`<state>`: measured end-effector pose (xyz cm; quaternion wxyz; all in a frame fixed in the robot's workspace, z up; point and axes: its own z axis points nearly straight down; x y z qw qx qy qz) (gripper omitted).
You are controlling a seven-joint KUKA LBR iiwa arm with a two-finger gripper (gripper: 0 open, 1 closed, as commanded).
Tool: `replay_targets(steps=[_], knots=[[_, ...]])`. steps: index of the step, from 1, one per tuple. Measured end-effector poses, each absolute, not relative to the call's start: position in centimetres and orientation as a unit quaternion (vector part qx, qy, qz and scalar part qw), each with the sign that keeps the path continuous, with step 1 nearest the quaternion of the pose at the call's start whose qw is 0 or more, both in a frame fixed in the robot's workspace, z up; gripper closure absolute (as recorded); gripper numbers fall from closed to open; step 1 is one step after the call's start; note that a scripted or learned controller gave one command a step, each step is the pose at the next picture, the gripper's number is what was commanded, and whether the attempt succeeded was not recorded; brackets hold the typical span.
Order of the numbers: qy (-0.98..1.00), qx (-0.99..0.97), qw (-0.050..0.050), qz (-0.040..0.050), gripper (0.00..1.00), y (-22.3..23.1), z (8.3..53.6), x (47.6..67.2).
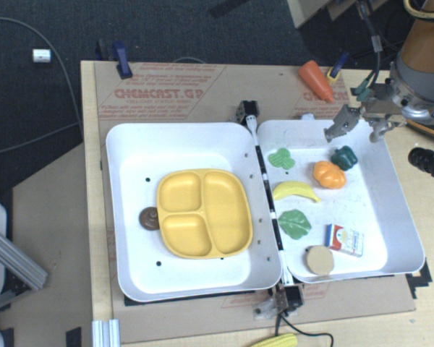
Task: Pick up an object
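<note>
My gripper (360, 128) hangs over the far right corner of the right bin (398, 201). It is open, its two fingers spread with nothing between them. Just below it lie a dark green piece (343, 157) and an orange fruit (328, 175). Further along the bin floor are a yellow banana (295, 191), two green leaves (281, 158) (294, 223), a small red, white and blue box (344, 240) and a tan round disc (320, 259).
The left bin (123, 194) holds a yellow divided plate (204, 212) with a brown round piece (149, 218) at its left edge. An orange carrot (316, 81) and a blue clamp (121, 59) sit on the board behind the bins.
</note>
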<state>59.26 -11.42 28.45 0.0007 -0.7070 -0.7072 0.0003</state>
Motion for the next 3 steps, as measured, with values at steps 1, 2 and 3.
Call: replay_targets(steps=[1, 2, 3], knots=[[-0.707, -0.707, 0.002, 0.0011, 0.0, -14.0, 18.8, 60.8], [-0.707, -0.707, 0.001, 0.0007, 0.0, -16.7, 8.4, 61.7], [-0.707, -0.707, -0.002, -0.0012, 1.0, -16.7, 9.6, 61.9]])
